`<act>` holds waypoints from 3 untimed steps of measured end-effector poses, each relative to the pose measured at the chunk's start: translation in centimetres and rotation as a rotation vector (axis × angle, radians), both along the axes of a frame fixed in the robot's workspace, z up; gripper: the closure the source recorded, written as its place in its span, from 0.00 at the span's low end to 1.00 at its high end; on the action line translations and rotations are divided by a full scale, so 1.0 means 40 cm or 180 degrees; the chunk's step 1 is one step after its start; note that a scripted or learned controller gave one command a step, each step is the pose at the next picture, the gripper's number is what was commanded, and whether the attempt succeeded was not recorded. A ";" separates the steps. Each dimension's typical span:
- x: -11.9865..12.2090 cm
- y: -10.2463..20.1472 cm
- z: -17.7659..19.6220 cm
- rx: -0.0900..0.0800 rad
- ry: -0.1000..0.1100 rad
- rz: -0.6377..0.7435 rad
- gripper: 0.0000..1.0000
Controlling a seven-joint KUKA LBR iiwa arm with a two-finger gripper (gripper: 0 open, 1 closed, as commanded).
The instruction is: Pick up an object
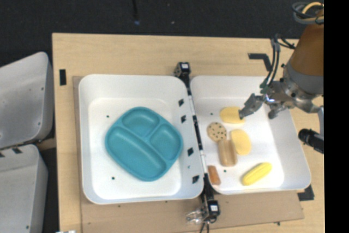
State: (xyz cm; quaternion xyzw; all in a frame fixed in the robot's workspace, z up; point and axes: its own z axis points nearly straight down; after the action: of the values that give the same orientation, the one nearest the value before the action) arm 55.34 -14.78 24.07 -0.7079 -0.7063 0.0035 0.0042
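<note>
Progress so far: nothing is lifted, and you have the whole pick left to do. Your claw (263, 106) hangs over the right bin (289, 169), fingers spread apart with nothing between them. One dark fingertip reaches toward the pale yellow piece (231, 115) near the bin's middle, just beside it; contact is too fine to call from this angle.

Candidates all sit in the right bin:
- pale yellow piece, rounded, smooth-looking, closest to the claw
- speckled cookie (216, 131), flat disc, just left of and below it
- second yellow lump (241, 142), oval
- tan log (227, 153), lying lengthwise, touching the lump's side
- bright yellow banana shape (256, 173), tilted, toward the near wall
- small reddish piece (214, 174) against the divider

Left bin (92, 183) carries a blue divided tray (144, 142). Both bins rest on the wooden desk (136, 54).

Likely remaining: lower, close on the nearest piece, raise.
</note>
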 end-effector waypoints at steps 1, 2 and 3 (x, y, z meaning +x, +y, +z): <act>0.006 0.000 0.016 -0.0006 -0.0037 0.0010 0.00; 0.028 -0.013 -0.121 -0.0008 -0.0025 0.0001 0.00; 0.014 -0.030 -0.234 -0.0007 -0.0023 0.0000 0.00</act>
State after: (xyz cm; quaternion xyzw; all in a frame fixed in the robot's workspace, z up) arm 55.90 -15.98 14.71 -0.7079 -0.7063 0.0017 0.0009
